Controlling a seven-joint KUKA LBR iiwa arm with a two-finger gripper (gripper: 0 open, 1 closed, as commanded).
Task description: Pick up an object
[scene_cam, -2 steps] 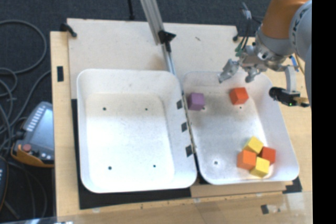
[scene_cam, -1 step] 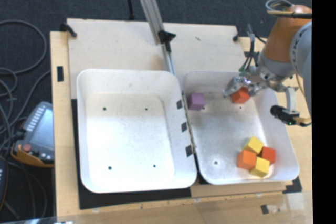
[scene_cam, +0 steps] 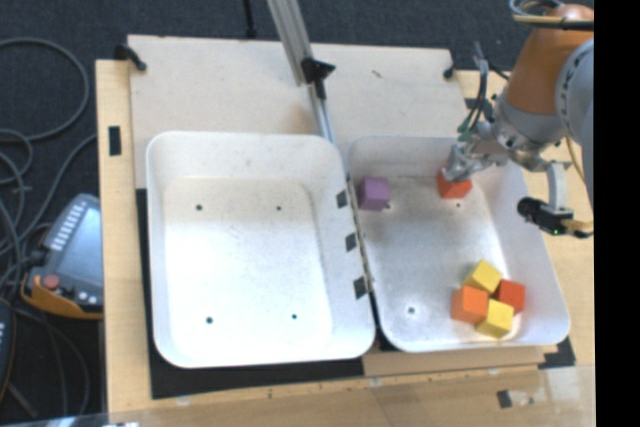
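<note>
Gripper (scene_cam: pixel 458 167) low over red block (scene_cam: pixel 454 185), upper right of frame, inside right bin (scene_cam: pixel 420 315). Fingers apparently straddling the block's top, perhaps closed on it; real grip impossible to tell. Wrist near vertical, probably for a straight lift. Purple block (scene_cam: pixel 374 193) well left.

Gripper (scene_cam: pixel 458 170) low in right bin (scene_cam: pixel 520 205), directly over red block (scene_cam: pixel 454 185); purple cube (scene_cam: pixel 374 194) near left wall.

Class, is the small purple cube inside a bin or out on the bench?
Inside. The small purple cube sits on the floor of the right white bin, near its left wall.
</note>
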